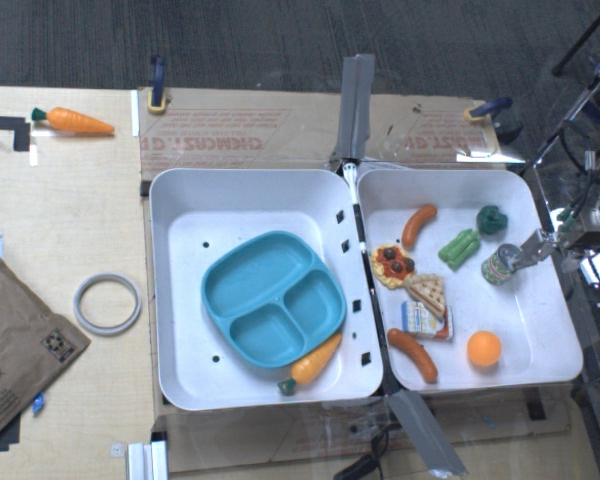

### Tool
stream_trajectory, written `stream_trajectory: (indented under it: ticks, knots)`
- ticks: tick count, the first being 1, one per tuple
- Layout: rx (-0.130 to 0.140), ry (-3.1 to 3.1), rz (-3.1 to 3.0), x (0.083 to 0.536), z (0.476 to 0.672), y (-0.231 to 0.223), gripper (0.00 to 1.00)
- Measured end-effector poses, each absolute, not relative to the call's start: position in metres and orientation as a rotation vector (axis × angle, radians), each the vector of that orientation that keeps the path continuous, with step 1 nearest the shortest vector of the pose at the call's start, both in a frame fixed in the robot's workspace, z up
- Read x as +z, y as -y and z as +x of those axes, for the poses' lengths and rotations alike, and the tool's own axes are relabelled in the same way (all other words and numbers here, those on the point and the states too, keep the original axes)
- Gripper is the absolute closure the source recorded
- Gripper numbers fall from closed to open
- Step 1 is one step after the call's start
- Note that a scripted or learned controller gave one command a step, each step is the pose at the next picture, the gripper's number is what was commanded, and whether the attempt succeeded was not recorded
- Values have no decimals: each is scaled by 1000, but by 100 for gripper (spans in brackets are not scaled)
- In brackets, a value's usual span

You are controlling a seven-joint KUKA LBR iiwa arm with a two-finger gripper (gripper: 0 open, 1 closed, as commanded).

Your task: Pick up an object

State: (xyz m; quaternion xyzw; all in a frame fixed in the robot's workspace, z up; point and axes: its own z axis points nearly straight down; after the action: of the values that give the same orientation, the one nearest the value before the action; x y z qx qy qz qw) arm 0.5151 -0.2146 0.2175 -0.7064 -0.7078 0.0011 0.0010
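The fingers [517,259] hang low over the right-hand edge of the right white plastic bin [565,320], slanting down from the arm. Their tips lie against or right at a small silver can with a green label [497,266]. From this angle I cannot tell whether they are apart, together or clamped on it. The can seems the likeliest target, since it is the closest thing and stands clear of its neighbours.

Just beyond the can lie a light green blocky toy vegetable [459,248] and a dark green toy pepper [491,220]. An orange toy ball [484,349] sits near, toward the front wall.

Further off in the same bin are a reddish toy sausage [418,225], a toy pizza slice [393,264], a tan toy waffle [427,293] leaning on a small blue-and-white carton [425,321], and a second toy sausage [413,356]. They are loosely scattered, which leaves room to reach between most.

Well away, the left white bin [180,218] holds a blue divided plastic plate [272,298] with a toy carrot [313,360] at its rim.

Farthest, on the wooden bench [60,208], lie a grey tape ring [107,302] and another orange toy carrot [72,121].
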Motion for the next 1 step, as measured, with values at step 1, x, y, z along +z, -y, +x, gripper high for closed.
stream_trajectory:
  ticks: [1]
  knots:
    - [3,2302,-2136,159,560,155,0]
